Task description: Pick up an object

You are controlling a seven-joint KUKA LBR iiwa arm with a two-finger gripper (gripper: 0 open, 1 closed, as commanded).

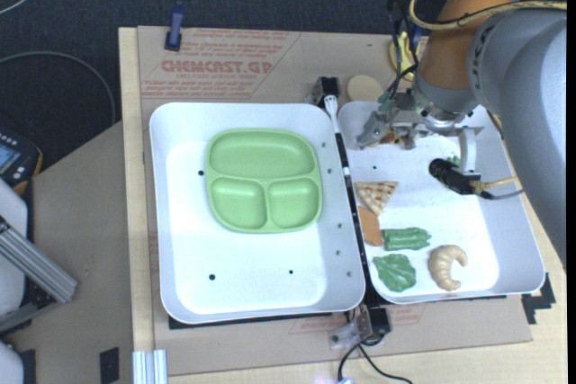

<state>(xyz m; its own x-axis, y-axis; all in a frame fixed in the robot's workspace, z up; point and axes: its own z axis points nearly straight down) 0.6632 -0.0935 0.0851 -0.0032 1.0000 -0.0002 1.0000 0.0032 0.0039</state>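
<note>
While the grey arm [517, 67] hangs over the upper right of the frame, its gripper [389, 129] sits low over the upper left corner of the right bin [490, 216], close to the wall it shares with the left bin [180, 229]. Honestly can't tell if the gripper is clamped or released, the angle and blur just don't give it away. There's a little brownish smudge right under it, but I can't make out what that is or whether it's being grasped.

All the stuff to pick is in the right bin, lower left part, well apart from the gripper. A tan wedge [376, 192] with a grid pattern lies nearest, roughly mid-height by the left wall. An orange piece [369, 227] pokes out just below it, touching or nearly so. Next to that is a long green piece [406, 238], then a rounder green leaf [394, 272] near the bottom rim, and a croissant [447, 266] just beside the leaf on its right.

The left bin has a green divided plate [264, 178], three compartments, lying flat in the upper middle.

Both bins rest on a cardboard sheet [216, 58] with red print. A blue clip [175, 27] sits at its top left edge, and a pale round disc [364, 88] lies just above the right bin's top rim.
</note>
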